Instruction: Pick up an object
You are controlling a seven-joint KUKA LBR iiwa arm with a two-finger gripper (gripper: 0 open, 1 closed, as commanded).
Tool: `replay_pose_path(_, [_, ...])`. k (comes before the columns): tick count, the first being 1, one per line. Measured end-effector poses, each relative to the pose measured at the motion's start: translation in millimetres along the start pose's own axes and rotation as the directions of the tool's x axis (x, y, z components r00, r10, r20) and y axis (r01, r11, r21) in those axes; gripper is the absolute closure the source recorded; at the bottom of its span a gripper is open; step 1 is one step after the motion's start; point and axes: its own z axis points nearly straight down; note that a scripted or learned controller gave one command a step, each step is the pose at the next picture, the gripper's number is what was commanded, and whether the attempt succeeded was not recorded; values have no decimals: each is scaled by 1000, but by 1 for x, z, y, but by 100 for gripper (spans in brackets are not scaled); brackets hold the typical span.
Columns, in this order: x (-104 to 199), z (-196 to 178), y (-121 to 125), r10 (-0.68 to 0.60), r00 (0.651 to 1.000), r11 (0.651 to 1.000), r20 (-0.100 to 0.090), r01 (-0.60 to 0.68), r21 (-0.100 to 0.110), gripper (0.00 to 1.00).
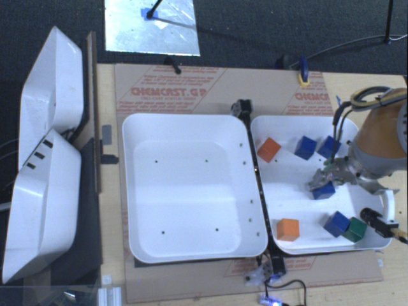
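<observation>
The right bin (280, 129) holds several small cubes. An orange cube (268, 149) lies near its far left, with two blue cubes (305, 147) (329, 146) to its right. Along the near side sit another orange cube (287, 229), a blue cube (336, 224) and a green cube (355, 229) touching it. My gripper (320, 182) is down in the middle right of this bin, directly over one more blue cube (325, 191), which it partly covers. I cannot make out whether the cube is gripped.
The left bin (137, 171) stands beside the right one, their rims almost touching. The grey arm with its orange band (379, 136) comes in over the right bin's right wall. Two white bins (44, 171) are stacked off the bench at the left.
</observation>
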Motion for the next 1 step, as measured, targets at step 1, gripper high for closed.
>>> replay_pose_path(1, [44, -59, 43, -5, 1000, 1000, 0, 5, -4, 100])
